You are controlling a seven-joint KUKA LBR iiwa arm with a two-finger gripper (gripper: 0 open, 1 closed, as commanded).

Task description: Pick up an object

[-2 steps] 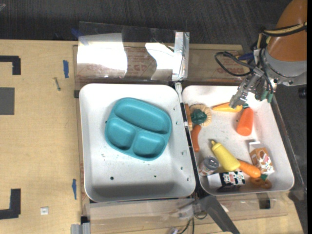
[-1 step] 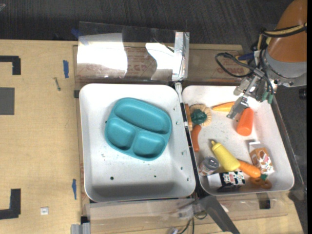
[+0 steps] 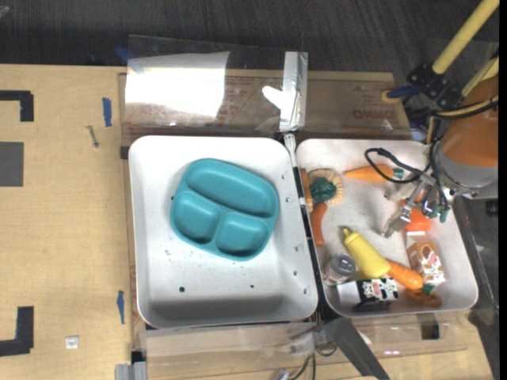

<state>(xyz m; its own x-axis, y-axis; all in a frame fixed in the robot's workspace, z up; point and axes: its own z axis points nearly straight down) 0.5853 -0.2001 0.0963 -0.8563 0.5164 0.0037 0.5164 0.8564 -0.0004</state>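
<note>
Nothing is lifted yet: the objects lie loose in the right bin. A yellow bottle sits mid-bin toward the front edge, an orange carrot near the back edge, and a small carton at the front edge. The gripper hangs low near the bin's right edge; whether it grips anything, I cannot tell. Cables drape close. The left bin holds a teal tray.

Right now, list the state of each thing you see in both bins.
Teal tray: upright, flat in left bin.
Yellow bottle: on its side in right bin.
Carrot: lying flat.
Black-and-white carton: lying by the near wall.
Gripper: low in right bin.
</note>
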